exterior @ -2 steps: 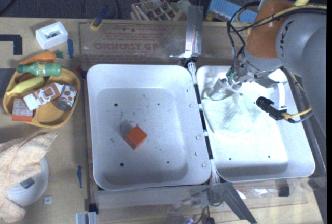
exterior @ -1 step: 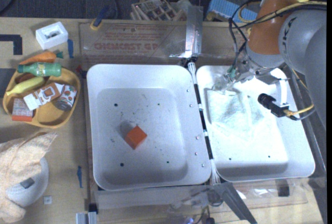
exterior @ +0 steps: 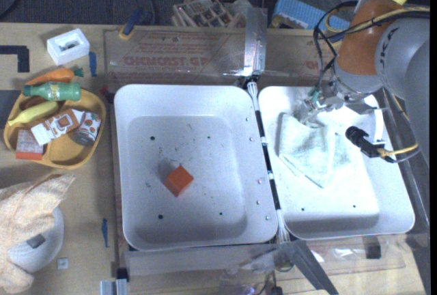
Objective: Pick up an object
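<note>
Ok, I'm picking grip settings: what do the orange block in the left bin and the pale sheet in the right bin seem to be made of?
The orange block looks rigid, matte, with crisp edges; likely wood or plastic, the view cannot settle which. The pale sheet looks like thin cloth or a wipe: it lies limp, creased and lifts toward the gripper.

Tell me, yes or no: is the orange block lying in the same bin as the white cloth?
No: the orange block lies in the left bin, while the white cloth lies in the right bin.
</note>
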Available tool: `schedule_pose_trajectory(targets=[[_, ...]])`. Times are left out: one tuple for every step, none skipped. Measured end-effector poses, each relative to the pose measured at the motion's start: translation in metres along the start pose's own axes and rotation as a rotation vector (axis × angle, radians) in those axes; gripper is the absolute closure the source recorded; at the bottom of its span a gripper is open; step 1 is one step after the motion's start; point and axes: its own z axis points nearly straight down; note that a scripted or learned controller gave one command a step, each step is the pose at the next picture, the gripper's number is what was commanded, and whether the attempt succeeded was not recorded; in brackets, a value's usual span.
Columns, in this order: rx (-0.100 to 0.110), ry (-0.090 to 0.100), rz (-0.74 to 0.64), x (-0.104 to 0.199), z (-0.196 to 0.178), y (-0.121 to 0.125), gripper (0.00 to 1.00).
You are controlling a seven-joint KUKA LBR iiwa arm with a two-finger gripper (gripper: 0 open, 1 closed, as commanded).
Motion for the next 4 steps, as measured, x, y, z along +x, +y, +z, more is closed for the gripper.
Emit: schedule_pose_trajectory(targets=[[0.003,0.002,0.000,0.001,0.001,0.000,0.00],[0.005,0.001,-0.039,0.025,0.000,0.006,0.00],[-0.001,-0.001,-0.039,0.024,-0.012,0.007,1.00],[-0.006,-0.004,-0.039,0.023,-0.024,0.008,1.00]])
